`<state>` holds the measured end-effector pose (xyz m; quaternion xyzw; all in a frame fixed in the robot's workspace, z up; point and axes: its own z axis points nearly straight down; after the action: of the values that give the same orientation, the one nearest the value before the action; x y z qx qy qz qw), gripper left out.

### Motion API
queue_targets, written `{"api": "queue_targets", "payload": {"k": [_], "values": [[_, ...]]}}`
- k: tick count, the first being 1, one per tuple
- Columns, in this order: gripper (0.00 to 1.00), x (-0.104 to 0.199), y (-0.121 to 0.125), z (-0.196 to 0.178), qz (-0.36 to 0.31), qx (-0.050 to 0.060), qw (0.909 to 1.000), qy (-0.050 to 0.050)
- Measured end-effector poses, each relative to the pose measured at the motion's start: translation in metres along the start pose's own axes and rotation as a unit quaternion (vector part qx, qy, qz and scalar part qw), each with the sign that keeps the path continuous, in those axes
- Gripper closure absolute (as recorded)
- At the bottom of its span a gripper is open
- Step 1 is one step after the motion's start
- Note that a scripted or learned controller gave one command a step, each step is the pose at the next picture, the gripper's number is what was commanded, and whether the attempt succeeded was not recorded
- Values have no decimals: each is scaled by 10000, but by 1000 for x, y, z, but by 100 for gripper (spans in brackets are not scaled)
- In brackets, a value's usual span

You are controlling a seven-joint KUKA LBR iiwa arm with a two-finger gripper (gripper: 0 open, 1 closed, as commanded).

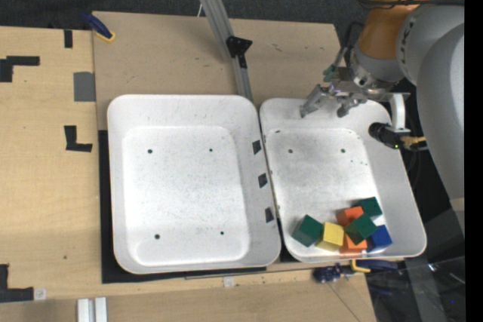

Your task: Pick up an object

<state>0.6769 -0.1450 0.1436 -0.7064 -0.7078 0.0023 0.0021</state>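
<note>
A cluster of small blocks lies in the near right corner of the right bin (302, 113): a dark green cube (307, 229), a yellow block (331, 235), an orange block (352, 216), another green block (364, 222) and a blue block (379, 237). My gripper (326, 105) hangs over the far edge of the right bin, well away from the blocks. Its two fingers are spread apart with nothing between them.
The left bin (121, 162) sits beside the right one. A slanted metal pole (215, 4) with a black clamp stands behind the bins. Black tape marks and a grey patch lie on the bench at left.
</note>
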Motion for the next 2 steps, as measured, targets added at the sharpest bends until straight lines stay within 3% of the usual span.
{"api": "queue_targets", "payload": {"k": [1,2], "values": [[0,-1,-2,52,13,39,10000,-7],[100,0,-2,41,7,36,10000,-9]]}}
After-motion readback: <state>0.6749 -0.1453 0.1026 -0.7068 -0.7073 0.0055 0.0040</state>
